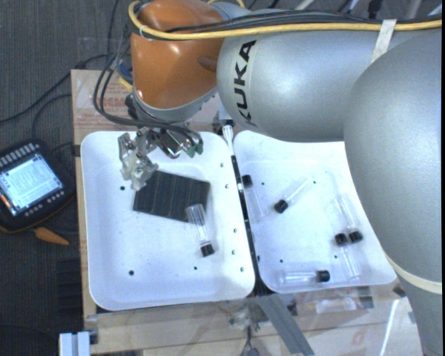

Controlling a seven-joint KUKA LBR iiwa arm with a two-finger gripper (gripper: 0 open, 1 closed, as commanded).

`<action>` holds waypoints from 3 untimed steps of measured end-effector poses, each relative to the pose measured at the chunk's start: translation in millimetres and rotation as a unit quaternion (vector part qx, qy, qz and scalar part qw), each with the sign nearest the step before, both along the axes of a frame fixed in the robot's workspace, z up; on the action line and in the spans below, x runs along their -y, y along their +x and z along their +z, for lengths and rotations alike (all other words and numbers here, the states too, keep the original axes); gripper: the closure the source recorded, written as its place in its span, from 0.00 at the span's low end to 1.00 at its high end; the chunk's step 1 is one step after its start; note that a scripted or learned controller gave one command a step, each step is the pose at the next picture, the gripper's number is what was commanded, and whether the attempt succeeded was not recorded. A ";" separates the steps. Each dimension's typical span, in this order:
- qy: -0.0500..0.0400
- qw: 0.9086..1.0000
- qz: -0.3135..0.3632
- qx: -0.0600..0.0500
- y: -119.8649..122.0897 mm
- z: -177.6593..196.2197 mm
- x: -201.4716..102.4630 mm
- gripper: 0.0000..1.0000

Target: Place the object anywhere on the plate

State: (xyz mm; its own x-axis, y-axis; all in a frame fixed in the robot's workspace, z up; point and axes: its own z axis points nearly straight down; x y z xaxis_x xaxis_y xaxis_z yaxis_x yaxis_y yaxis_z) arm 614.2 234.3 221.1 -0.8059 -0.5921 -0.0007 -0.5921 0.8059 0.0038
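Your gripper [136, 165] hangs with jaws apart, holding nothing; 1 vial [201, 231] lies toward 4 o'clock, half on the plate [167, 194], its long axis 12-to-6.

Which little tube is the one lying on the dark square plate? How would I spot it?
Look at the left white bin, the one under the orange part of the arm. In its middle lies a dark ribbed plate. The tube is clear with a black cap, its top end resting on the plate's lower right corner; the other tubes all lie in the right bin.
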 end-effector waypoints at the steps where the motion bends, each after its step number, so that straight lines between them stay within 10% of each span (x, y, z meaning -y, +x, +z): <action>1: -0.001 0.991 0.131 -0.001 -121.9 10.6 -0.4 1.00; 2: -0.001 0.995 0.101 -0.001 -32.5 -40.1 79.7 1.00; 3: 0.002 0.998 0.070 0.002 54.7 -114.4 77.9 1.00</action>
